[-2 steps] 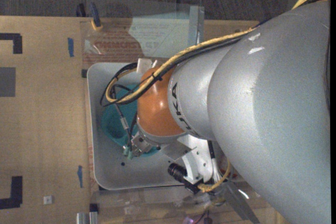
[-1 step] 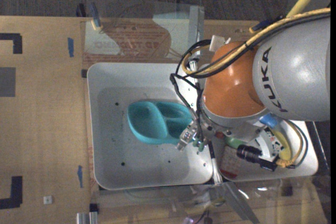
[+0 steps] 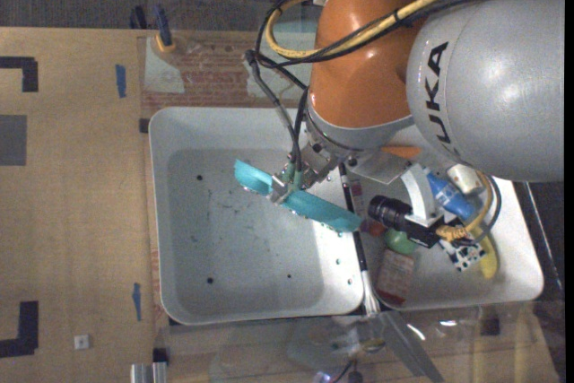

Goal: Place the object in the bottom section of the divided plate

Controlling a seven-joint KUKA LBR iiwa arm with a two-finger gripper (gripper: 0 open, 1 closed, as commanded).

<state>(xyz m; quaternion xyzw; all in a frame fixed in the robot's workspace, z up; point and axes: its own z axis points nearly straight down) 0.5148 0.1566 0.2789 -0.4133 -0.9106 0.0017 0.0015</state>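
A long teal strip-like object [image 3: 318, 208] hangs over the right side of the left white bin [image 3: 157, 193], tilted, with its right end over the divider between the bins. My gripper [image 3: 287, 186] reaches down from the grey and orange arm and is shut on the strip near its middle; a teal end sticks out on each side of the fingers. A curved white piece, possibly the rim of the divided plate [image 3: 417, 188], shows in the right bin [image 3: 525, 274]; the arm hides most of it.
The right bin holds a blue item [image 3: 446, 193], a yellow banana-like piece [image 3: 487, 260], a small black-and-white cube [image 3: 465, 257], a green item [image 3: 399, 239] and a red-brown packet [image 3: 395, 274]. Wooden bench lies to the left.
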